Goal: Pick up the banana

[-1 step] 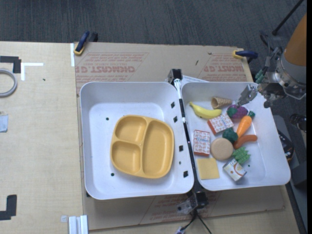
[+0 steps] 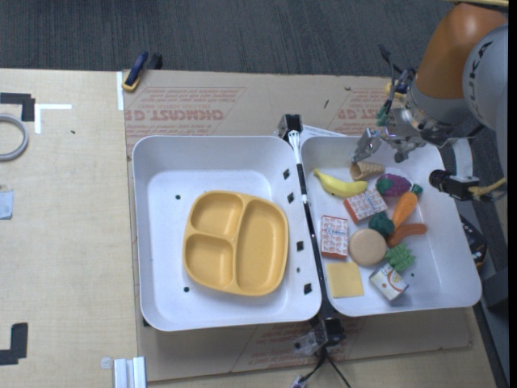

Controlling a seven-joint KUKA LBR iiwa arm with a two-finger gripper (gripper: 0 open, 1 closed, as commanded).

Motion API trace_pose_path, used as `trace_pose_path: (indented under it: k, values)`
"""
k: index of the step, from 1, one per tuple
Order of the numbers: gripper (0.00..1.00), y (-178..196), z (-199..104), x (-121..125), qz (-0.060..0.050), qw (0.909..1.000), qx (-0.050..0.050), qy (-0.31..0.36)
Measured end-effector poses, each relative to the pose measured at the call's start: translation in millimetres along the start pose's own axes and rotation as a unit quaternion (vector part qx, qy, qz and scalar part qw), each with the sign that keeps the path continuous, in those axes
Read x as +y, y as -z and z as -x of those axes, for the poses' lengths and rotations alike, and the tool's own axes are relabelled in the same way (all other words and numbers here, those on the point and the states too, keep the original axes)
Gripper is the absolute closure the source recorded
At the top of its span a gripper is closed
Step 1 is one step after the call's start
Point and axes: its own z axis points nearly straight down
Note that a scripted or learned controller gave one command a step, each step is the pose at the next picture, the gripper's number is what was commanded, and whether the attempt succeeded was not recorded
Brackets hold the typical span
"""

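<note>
Banana [image 2: 340, 185], a yellow curved plastic toy, lies in the right shallow white bin [image 2: 452, 293] near that bin's upper left corner. Its long axis runs roughly from 10 o'clock to 4 o'clock, one tip toward the divider between the bins, the other toward a small box with a red chequered face [image 2: 366, 204], and its curve bows downward.

One grey arm with an orange band [image 2: 452, 51] reaches in from 3 o'clock. Its claw [image 2: 373, 145] hangs above the bin's upper part, at 1 o'clock from the banana and apart from it, just over a tan cone [image 2: 365, 169]. Its metal fingers look spread, with nothing between them.

The right bin also holds one purple bunch of grapes [image 2: 393, 185], one orange carrot [image 2: 404, 207], one red sausage [image 2: 406, 231], one dark green broccoli-like piece [image 2: 380, 224], one round tan bun [image 2: 367, 247], one flat white packet with red print [image 2: 334, 236], one yellow cheese square [image 2: 345, 280], one light green ridged piece [image 2: 399, 257] and one small white carton [image 2: 389, 283].

The left shallow white bin [image 2: 157, 217] holds one yellow plate with three compartments [image 2: 237, 242], each bare.

On the counter [image 2: 65, 241], one blue and yellow clip [image 2: 139, 69] lies at 11 o'clock from the left bin.
</note>
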Motion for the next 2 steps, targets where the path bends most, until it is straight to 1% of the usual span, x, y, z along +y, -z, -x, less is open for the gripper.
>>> trace_pose_path:
  k: [1, 2]
  values:
    - [0.0, -72.6, -18.2, -8.3, 0.005, 0.9997, 0.0, -0.023]
    - [1.0, -62.7, -18.1, -7.7, 0.006, 0.9997, 0.0, -0.024]
